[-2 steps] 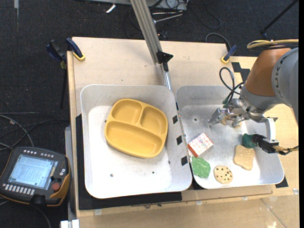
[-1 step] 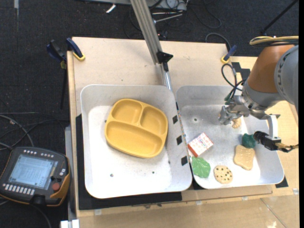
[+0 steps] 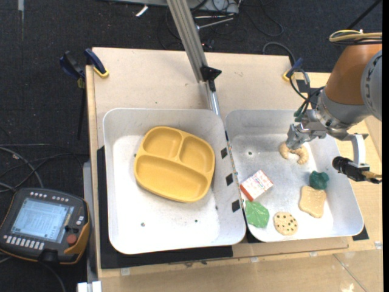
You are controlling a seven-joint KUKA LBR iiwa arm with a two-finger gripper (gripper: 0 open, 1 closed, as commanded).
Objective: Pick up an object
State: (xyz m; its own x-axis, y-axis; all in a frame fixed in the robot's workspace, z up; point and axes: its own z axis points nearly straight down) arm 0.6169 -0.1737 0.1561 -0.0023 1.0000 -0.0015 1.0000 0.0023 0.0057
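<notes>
Right now the grey two-finger hand (image 3: 296, 140) hangs directly over the small tan curved pastry-like piece (image 3: 295, 153) in the right white bin's (image 3: 349, 224) upper part, its spread unclear, the piece's arc running left to right just beneath.

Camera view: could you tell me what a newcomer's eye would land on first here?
Most likely the yellow divided plate, lying alone in the left bin. Next, the arm's tool reaching into the right bin, just above a small tan curved piece, with a cookie and green leaf nearer the front.
</notes>
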